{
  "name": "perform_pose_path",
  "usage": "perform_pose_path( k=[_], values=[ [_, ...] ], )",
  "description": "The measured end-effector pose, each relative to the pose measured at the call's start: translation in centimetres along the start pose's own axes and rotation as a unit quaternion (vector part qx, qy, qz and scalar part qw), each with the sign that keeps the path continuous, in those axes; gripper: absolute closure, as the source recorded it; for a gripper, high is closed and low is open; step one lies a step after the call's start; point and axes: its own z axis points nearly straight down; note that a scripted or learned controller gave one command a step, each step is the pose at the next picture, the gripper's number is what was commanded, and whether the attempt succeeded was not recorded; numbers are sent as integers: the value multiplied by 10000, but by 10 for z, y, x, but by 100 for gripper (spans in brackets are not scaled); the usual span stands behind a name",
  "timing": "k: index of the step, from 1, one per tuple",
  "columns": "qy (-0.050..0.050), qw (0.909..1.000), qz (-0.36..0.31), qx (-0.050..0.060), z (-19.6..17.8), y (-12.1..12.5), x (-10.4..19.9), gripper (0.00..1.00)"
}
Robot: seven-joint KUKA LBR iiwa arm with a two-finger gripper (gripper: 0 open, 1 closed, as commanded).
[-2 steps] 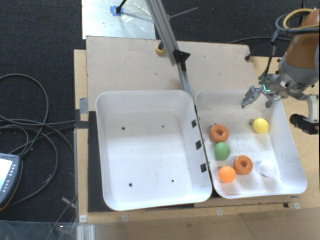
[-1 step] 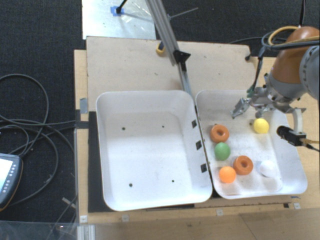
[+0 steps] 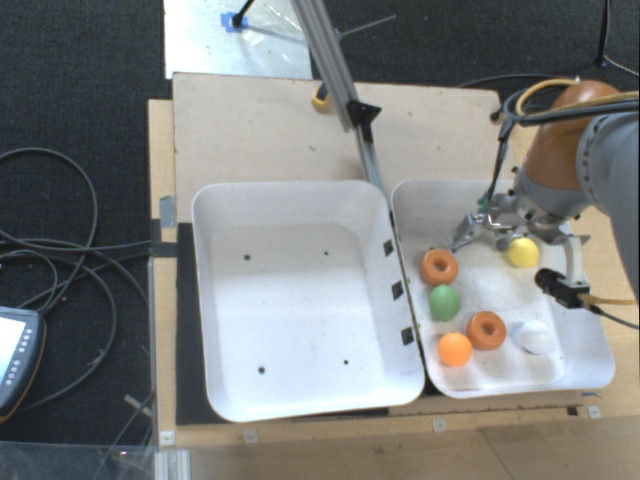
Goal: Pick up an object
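Arm reaching into the right bin (image 3: 590, 368) among scattered toys.

The grey arm is entering from the right, its tool (image 3: 497, 224) hanging over the far part of the right bin, fingers hard to make out, so whether they are spread or pressed together cannot be told. A yellow ball (image 3: 522, 253) is lying just beside the tool. Nearer the divider an orange ring (image 3: 439, 266) is sitting above a green ball (image 3: 444, 301); an orange ball (image 3: 454, 348), a second orange ring (image 3: 487, 329) and a white ball (image 3: 536, 338) are lying along the near side. The left bin (image 3: 215, 268) is resting alongside on the desk (image 3: 260, 128).
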Motion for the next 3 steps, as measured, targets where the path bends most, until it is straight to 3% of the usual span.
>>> perform_pose_path(
  k=[1, 3],
  values=[
    [-7, 10000, -12, -40, -15, 2, -1, 100],
    [-13, 10000, -5, -56, -118, -2, 3, 100]
  ],
)
